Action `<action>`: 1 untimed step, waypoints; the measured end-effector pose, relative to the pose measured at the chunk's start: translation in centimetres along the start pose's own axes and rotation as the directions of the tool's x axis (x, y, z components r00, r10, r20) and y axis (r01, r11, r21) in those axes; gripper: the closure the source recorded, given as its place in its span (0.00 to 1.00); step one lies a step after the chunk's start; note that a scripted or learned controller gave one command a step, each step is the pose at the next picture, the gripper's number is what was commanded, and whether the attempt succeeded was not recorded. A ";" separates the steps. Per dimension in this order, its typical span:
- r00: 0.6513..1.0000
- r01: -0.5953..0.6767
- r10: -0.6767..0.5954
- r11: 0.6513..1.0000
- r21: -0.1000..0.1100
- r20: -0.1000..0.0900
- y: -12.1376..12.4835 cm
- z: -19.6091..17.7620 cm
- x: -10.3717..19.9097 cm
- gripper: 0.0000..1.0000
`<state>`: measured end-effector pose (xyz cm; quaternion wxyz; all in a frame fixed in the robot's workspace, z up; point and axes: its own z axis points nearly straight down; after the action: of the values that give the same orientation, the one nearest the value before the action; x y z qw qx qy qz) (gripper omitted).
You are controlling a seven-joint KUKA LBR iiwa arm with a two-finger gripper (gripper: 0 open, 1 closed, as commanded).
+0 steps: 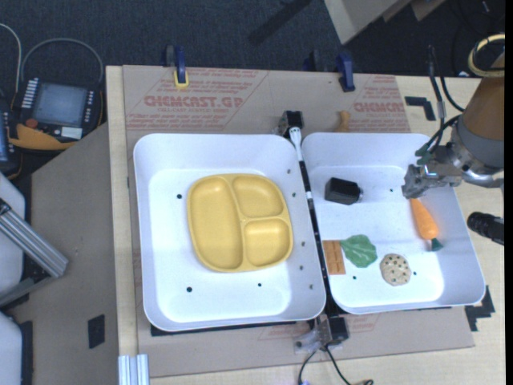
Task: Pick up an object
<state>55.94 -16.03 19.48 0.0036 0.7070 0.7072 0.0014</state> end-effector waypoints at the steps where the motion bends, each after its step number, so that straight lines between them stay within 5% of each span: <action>1: 1.000 0.001 -0.001 1.000 0.000 0.000 0.2 -4.0 0.0 1.00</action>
<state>56.08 -16.06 23.44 0.0034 0.7067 0.7075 0.0015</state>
